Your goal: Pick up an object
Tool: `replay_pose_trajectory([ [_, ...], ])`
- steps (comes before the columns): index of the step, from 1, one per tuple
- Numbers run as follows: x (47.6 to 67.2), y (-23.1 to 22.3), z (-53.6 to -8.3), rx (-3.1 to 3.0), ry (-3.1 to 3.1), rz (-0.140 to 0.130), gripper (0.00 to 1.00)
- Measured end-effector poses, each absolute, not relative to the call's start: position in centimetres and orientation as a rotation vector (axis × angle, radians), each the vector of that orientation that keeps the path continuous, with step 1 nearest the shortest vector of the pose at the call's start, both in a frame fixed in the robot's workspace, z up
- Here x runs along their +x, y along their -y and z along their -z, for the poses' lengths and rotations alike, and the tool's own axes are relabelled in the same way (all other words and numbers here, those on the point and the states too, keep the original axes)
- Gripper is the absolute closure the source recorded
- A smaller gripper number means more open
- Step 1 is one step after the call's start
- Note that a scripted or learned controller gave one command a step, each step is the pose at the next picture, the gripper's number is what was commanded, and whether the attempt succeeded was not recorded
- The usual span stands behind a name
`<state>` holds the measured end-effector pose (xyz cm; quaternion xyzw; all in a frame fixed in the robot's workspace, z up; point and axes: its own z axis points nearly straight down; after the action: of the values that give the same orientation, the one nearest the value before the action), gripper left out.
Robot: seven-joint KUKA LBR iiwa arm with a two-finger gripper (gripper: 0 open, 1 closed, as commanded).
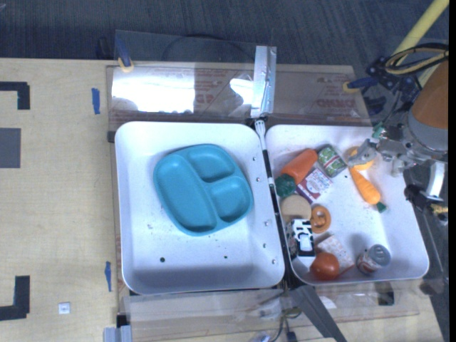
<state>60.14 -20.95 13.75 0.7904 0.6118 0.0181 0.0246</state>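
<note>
Your gripper (372,150) hung at the right bin's (406,223) far edge; whether its fingers were apart I couldn't tell. The carrot (366,185) lay just below them; you needed to centre before dropping.

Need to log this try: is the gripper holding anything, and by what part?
Cannot be told: the gripper sits at the right bin's far edge, just above the toy carrot.

Pale wood worktop (50,191), black tape marks near left edge. Two shallow white bins directly on it, side by side, touching: left bin (135,262), right bin (406,241). Clear plastic sheet (185,87) beyond bins at far side.
</note>
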Motion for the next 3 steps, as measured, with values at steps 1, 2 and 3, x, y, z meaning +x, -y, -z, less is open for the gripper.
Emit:
replay_pose_trajectory([
  [1,60.1,20.9,-13.7,2.428,-1.916,-0.055,0.0],
  [2,60.1,21.0,-13.7,2.418,-1.931,-0.053,0.0],
  [3,59.1,20.2,-11.1,2.343,-2.087,-0.015,0.0],
])
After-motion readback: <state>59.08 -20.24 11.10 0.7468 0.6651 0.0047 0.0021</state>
